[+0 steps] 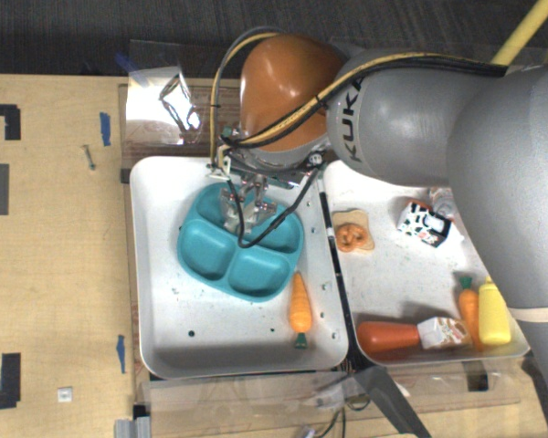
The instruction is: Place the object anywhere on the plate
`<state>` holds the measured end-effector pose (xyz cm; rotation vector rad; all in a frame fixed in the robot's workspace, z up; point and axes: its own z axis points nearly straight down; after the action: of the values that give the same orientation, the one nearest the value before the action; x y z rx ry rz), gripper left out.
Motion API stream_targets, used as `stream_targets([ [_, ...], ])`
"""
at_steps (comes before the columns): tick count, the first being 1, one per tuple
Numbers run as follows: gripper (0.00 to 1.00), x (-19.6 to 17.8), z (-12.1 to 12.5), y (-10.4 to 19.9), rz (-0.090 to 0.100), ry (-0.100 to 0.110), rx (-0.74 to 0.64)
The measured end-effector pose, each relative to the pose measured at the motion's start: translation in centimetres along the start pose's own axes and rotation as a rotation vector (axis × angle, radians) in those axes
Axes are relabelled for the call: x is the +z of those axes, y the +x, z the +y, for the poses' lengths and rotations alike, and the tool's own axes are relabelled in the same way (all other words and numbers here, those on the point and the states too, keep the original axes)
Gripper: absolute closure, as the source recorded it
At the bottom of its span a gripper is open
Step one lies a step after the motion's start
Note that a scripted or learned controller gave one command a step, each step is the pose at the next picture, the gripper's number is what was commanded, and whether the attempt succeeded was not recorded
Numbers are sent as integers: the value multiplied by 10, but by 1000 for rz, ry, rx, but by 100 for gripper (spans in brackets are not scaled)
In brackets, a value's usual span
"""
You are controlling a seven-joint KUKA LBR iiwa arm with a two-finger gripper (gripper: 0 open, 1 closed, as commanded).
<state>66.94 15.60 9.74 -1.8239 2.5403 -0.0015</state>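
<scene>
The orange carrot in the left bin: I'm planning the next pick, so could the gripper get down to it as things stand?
Probably yes. The carrot lies flat on the left bin's floor, beside the teal plate, with nothing on top of it. The gripper hangs over the plate close by. The bin's right wall runs near it, which might crowd the fingers.

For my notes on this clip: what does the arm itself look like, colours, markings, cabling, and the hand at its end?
The arm is thick and rounded, matt grey, with black KUKA lettering on the side. An orange domed band sits above the wrist. Black and yellow cables loop over that band and run along the grey casing. The hand is a small metallic assembly with thin wires hanging off it.
</scene>
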Motion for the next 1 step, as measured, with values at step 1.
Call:
stream_targets([
  [1,100,-4,20,-60,1,2,68],
])
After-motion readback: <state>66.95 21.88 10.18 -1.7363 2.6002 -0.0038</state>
